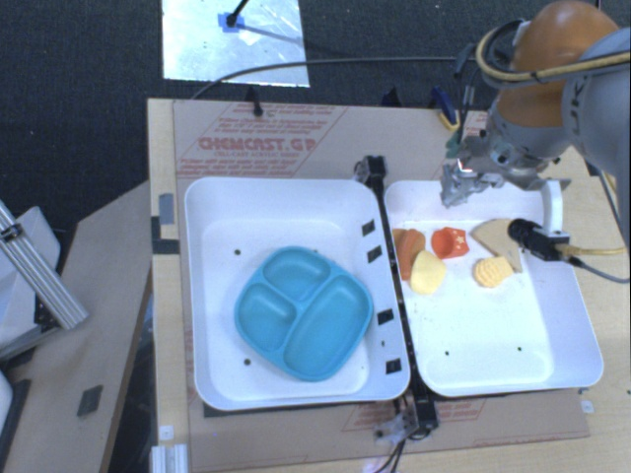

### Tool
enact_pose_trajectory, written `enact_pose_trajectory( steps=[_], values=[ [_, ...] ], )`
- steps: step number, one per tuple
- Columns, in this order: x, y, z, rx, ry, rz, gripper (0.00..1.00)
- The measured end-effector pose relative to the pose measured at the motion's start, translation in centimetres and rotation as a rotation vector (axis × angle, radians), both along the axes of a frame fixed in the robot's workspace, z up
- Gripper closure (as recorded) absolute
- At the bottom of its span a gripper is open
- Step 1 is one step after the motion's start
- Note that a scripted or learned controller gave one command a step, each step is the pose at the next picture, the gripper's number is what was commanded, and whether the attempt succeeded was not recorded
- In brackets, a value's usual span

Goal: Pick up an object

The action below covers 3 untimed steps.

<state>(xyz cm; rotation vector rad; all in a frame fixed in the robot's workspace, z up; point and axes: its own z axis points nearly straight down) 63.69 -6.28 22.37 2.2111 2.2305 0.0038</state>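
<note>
Lying in a loose row across the far half of the bin on the view's right (493, 353) are five small toy food pieces. An orange piece (407, 247) sits nearest the divider, with a red piece (450, 241) just beside it. A pale yellow piece (427, 275) touches the orange one on its near side. Further right are a ridged yellow piece (493, 271) and, close behind it, a tan wedge (492, 235). The gripper (459, 187) hangs over the far edge of that bin, pointing down, just beyond the red piece and apart from every piece. Whether it is open or closed cannot be told from this angle. The arm (592, 106) reaches in from the right, bent downward below its orange band. The other bin (227, 225) holds one blue divided plate (303, 311) with three compartments. The two bins sit side by side on the bench (256, 136).
</note>
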Motion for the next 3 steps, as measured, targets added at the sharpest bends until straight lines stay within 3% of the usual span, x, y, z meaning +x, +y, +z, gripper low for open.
enact_pose_trajectory(
  steps=[1,3],
  values=[
    [-1.2,4.9,0.3,0.001,0.001,0.001,1.0],
    [-1.1,16.4,-1.0,0.002,0.0,0.003,1.0]
  ],
)
